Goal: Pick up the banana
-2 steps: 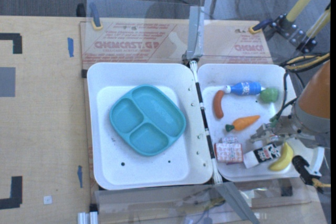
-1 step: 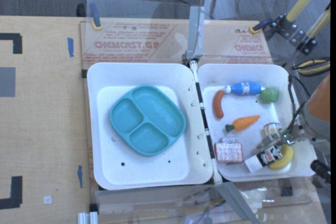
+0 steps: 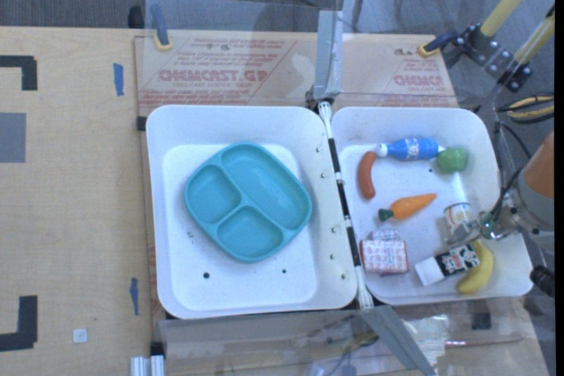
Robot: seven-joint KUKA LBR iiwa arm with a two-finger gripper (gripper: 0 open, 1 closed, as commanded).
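Banana point(image 3: 477, 272) lies in the near right corner of the right bin point(image 3: 428, 117), touching a small white bottle point(image 3: 448, 264). Gripper point(image 3: 490, 227) sits just beyond the banana's far end (grip state: cannot tell).

Two shallow white bins sit side by side: the left bin point(image 3: 167, 189) carries one teal divided plate point(image 3: 248, 201); the right bin point(image 3: 480, 129) carries one banana point(image 3: 478, 270), one carrot point(image 3: 409, 206), one sausage point(image 3: 367, 174), one blue-and-white bottle point(image 3: 409, 149), one green fruit point(image 3: 452, 159), one small can point(image 3: 456, 217), one red-and-white carton point(image 3: 385, 254) and one black-and-white tube point(image 3: 448, 264)
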